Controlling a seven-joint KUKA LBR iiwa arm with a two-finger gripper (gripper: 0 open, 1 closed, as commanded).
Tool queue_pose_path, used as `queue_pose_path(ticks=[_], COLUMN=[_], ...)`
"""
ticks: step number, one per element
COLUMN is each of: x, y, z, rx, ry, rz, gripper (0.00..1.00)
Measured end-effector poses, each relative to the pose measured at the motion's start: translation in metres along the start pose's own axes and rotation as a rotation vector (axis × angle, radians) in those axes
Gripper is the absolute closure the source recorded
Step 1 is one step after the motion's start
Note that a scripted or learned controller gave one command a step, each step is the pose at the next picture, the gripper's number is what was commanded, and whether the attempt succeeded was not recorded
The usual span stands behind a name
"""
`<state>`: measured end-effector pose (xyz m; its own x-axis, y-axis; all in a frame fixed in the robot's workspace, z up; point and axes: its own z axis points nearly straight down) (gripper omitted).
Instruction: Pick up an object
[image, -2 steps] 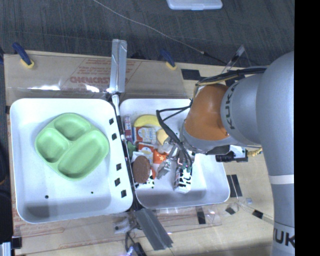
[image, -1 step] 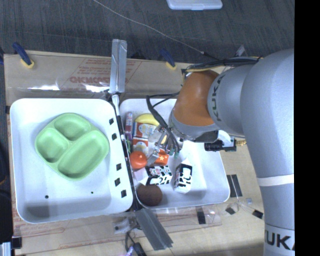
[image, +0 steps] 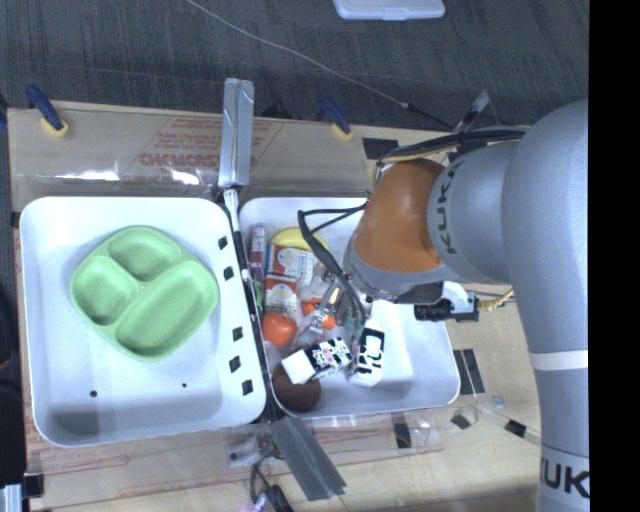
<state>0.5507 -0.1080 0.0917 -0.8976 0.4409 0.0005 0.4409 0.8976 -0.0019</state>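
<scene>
Where the gripper (image: 338, 318) dips into the right bin (image: 432, 368), clutter hides its tips, and whether it grips anything cannot be told. Just beside it lie an orange ball (image: 279, 328), a black-and-white patterned piece (image: 330, 356) and a white block with black marks (image: 370, 356). A brown ball (image: 297, 394) sits lower, a yellow packet (image: 293, 257) higher. At frame left, the other bin (image: 50, 400) carries a green tray (image: 144, 290).

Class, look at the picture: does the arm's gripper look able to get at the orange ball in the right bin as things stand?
Probably yes. The orange ball lies uncovered near the right bin's left wall, and the gripper is just beside it. Packets crowd it closely, so a clean grasp is uncertain.
</scene>
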Motion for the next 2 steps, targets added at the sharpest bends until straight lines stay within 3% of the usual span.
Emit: queue_pose_path(ticks=[1,2], x=[-0.0005,-0.0037], y=[0.0019,-0.0042], z=[-0.0103,-0.012], rx=[0.0,0.007], ry=[-0.001,-0.009], rz=[-0.01,-0.004], gripper=[1.0,0.0])
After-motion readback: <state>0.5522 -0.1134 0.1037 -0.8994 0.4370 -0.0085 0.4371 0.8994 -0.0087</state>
